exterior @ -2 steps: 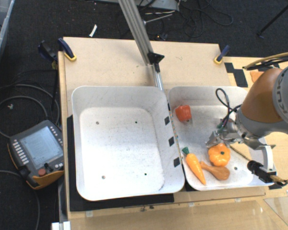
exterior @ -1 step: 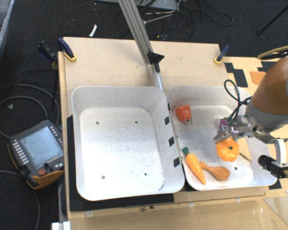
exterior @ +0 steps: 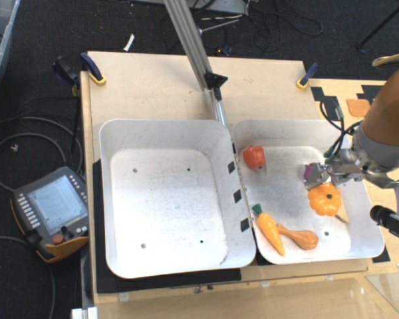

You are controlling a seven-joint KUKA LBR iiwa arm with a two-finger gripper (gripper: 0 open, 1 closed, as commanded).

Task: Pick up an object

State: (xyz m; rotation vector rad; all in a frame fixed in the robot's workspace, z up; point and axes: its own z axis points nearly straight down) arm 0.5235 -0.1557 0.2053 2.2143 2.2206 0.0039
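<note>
Grey two-finger gripper (exterior: 322,175) positioned over right white bin (exterior: 289,133), near its right edge, directly above small orange plastic pumpkin (exterior: 324,200), presumably targeted. Claw state indeterminable.

In the right bin we see a red tomato (exterior: 254,157) at ten o'clock, an orange pumpkin (exterior: 324,201) at three, a carrot (exterior: 270,232) (green end up-left) and tan drumstick (exterior: 299,236) touching at six.

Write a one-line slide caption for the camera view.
Gripper poised above a small orange pumpkin in the right bin, beside a carrot.
</note>
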